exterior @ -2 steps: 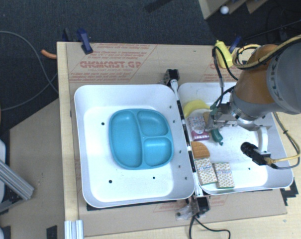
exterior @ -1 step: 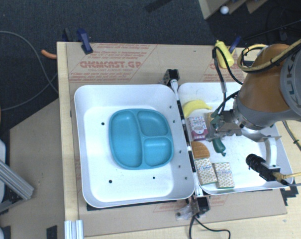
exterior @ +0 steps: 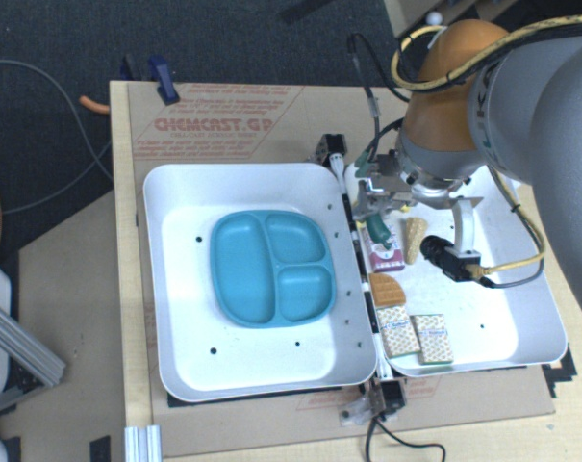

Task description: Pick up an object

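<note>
My gripper (exterior: 374, 200) hangs over the left edge of the right bin (exterior: 521, 316), under the arm's orange band. Directly below it lies a small green object (exterior: 377, 229), with a dark pink packet (exterior: 381, 256) beside it. A beige cone-shaped piece (exterior: 414, 233) rests just to the right. Nearer the front lie a brown biscuit-like piece (exterior: 388, 290) and two white patterned packets (exterior: 398, 335) (exterior: 433, 339). I cannot see whether the gripper touches the green object.
The left bin (exterior: 175, 335) holds a blue divided plate (exterior: 271, 266). A black connector with a yellow cable (exterior: 449, 258) hangs from the arm over the right bin. The rims of the two bins meet along a ridge (exterior: 353, 258) right by the gripper.
</note>
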`<action>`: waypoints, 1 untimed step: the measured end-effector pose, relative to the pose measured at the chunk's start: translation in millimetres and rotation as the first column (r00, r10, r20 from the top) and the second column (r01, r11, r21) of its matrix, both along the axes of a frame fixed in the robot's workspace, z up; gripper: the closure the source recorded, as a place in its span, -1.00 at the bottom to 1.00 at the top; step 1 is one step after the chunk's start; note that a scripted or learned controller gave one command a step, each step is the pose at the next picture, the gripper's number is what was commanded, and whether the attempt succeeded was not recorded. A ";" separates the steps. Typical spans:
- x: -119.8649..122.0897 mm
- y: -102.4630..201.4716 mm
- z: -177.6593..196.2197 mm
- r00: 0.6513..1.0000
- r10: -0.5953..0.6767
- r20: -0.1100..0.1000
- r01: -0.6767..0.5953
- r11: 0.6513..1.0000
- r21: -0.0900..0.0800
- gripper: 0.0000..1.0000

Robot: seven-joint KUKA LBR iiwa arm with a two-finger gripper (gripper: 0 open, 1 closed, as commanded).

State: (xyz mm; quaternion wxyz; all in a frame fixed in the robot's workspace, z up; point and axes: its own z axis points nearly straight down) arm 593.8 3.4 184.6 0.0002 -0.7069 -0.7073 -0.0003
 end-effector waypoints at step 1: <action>20.9 -55.8 0.2 1.000 -0.001 0.002 0.001 1.000 -0.002 1.00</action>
